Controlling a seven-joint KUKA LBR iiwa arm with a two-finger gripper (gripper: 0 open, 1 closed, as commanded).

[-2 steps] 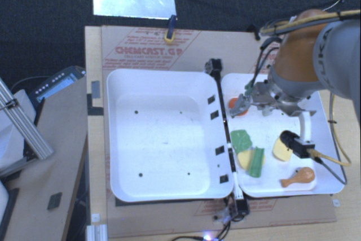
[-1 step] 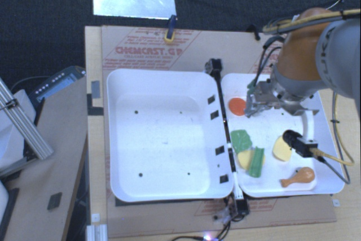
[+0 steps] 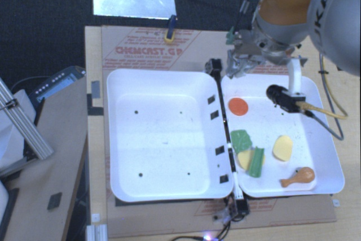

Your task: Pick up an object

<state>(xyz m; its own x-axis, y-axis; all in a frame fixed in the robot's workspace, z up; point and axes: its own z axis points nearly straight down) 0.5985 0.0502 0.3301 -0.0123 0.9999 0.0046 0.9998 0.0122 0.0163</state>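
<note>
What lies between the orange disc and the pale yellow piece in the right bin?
In the camera view, only bare white bin floor lies between the orange disc and the pale yellow piece; the right bin holds nothing on that stretch.

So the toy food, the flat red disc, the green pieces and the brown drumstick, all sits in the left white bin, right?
Not quite: the camera view shows the flat red disc, the green pieces and the brown drumstick all in the right white bin, not the left.

Bright, even overhead light; slightly soft focus
</note>
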